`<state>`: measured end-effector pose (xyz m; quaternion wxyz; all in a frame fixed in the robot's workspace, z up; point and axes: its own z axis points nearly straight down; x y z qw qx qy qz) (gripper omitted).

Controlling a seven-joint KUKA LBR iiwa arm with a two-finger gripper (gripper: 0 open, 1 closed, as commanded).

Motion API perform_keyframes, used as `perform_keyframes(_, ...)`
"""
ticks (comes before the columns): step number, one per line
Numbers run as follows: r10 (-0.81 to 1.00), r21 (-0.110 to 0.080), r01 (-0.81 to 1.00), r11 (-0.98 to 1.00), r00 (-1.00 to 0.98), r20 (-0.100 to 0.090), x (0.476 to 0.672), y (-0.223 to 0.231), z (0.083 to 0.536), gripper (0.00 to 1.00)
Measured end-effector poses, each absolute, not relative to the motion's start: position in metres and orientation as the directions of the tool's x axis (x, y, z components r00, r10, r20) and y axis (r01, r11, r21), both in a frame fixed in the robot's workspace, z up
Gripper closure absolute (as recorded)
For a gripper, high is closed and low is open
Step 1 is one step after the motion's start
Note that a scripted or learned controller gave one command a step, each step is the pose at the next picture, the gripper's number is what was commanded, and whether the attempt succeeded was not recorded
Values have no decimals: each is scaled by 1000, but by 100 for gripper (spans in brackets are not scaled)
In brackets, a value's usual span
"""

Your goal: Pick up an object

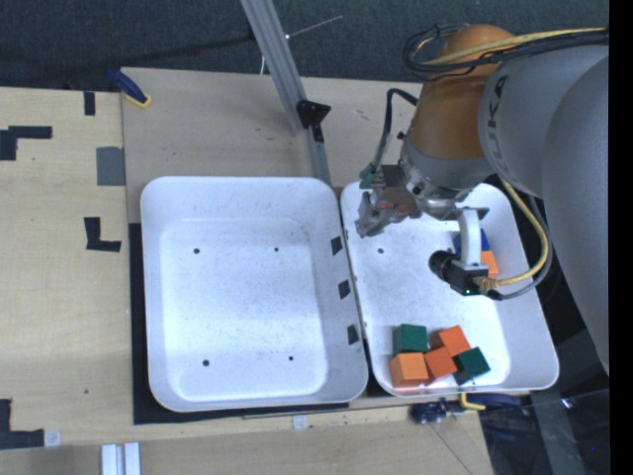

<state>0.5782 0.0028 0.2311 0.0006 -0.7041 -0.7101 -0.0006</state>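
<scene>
Orange and green blocks [433, 354], unlabelled, white bin [514, 255]

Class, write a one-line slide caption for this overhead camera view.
Gripper poised over right bin, away from the orange and green blocks.

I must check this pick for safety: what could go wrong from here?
1. The gripper is near the wall of the right bin, far from the blocks; it may close on nothing.
2. The green blocks and orange blocks are packed tightly; fingers may push them or jam.
</scene>
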Motion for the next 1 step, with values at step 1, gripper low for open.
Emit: perform_keyframes(1,1000,0,1000,8,-8,2,607,61,232,100)
